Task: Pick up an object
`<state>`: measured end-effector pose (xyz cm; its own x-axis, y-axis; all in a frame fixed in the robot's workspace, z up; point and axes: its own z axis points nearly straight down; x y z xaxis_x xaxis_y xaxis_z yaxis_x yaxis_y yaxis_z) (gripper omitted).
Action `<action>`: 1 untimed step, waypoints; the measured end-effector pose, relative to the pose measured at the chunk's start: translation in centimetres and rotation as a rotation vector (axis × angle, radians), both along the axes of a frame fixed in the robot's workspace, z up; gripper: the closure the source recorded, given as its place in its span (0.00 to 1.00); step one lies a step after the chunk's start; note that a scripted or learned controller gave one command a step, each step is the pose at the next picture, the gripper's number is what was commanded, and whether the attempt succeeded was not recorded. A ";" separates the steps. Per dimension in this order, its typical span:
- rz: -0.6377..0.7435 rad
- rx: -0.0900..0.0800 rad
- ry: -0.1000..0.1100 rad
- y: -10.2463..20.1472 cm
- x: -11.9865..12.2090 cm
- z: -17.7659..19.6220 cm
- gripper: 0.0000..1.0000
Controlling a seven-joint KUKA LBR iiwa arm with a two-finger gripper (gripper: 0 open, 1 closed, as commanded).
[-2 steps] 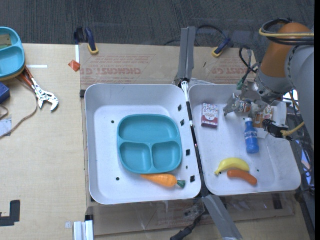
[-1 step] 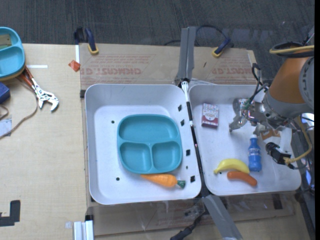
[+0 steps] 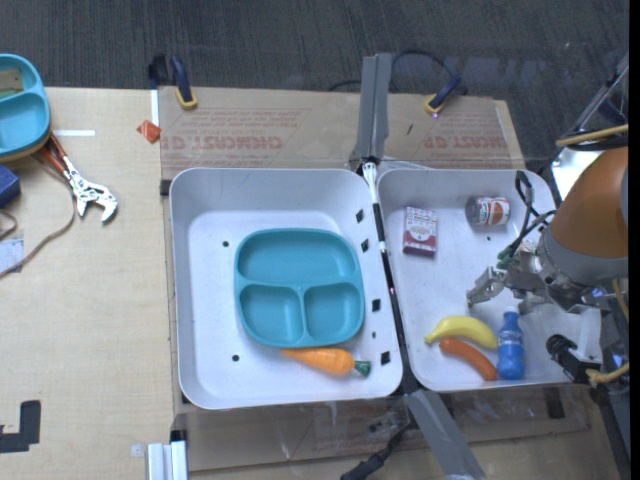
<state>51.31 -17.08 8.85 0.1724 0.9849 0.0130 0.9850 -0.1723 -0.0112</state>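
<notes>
Gripper point(image 3: 492, 286) hangs spread wide and gripping nothing, just above the banana point(image 3: 461, 330) in the right bin point(image 3: 440, 368).

Grey arm point(image 3: 575, 268); broad orange band; black cables beside the wrist

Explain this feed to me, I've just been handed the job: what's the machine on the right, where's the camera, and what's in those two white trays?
One camera looks down at a slant. The grey and orange shape at right is a robot arm; its gripper hangs over the right bin with nothing visibly held. That bin holds a red box, a can, a banana, an orange sausage-like item and a blue bottle. The left bin holds a teal plate and a carrot beside it.
</notes>
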 end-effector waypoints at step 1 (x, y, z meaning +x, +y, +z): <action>0.010 -0.013 -0.004 -0.6 -3.6 0.0 0.00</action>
<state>47.68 -17.71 8.89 0.1629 0.9867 0.0007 0.9866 -0.1628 -0.0054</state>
